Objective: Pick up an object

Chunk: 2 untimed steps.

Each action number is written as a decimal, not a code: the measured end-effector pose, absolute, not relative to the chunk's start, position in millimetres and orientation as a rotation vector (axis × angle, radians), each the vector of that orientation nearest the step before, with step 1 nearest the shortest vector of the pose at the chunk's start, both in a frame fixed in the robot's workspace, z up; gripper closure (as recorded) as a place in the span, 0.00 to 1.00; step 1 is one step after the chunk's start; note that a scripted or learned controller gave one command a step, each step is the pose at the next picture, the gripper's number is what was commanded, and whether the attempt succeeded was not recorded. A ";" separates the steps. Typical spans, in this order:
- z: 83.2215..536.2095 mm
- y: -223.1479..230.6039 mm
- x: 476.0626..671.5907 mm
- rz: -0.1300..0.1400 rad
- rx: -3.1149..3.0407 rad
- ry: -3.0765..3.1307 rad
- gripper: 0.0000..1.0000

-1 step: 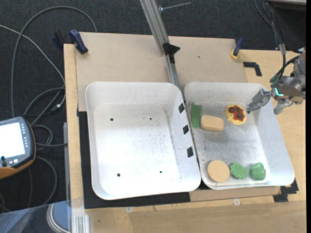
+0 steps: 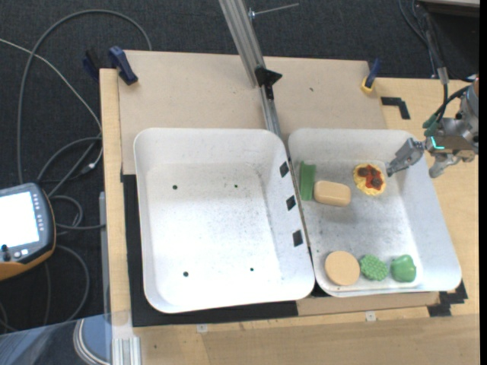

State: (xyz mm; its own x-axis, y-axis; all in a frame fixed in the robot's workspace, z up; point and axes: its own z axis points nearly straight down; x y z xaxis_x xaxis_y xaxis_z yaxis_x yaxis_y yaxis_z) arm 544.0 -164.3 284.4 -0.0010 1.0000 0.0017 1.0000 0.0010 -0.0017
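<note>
The gripper (image 2: 421,160) sits at the right edge of the frame, above the upper right part of the right bin (image 2: 426,204). Its two fingers are spread apart, with one finger (image 2: 402,158) angled down and left toward the bin interior and the other at the bin's right rim. Nothing lies between them.

The right bin contains six objects. A small yellow tart with red filling (image 2: 370,179) lies just left of the lower fingertip, close to it. A tan block (image 2: 332,194) lies left of the tart, beside a green rectangular piece (image 2: 307,181) at the bin's left wall. Along the lower edge sit a round tan disc (image 2: 342,268), a textured green piece (image 2: 373,267) and a glossy green pepper-like object (image 2: 403,268), in a row.

The left bin (image 2: 152,204) occupies the centre-left of the frame.
</note>
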 end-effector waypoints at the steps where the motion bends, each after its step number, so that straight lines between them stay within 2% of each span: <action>1: 241.1 -162.8 538.8 0.004 -2.217 -2.217 0.00; 2: 195.7 -165.1 544.7 0.004 -2.216 -2.216 0.00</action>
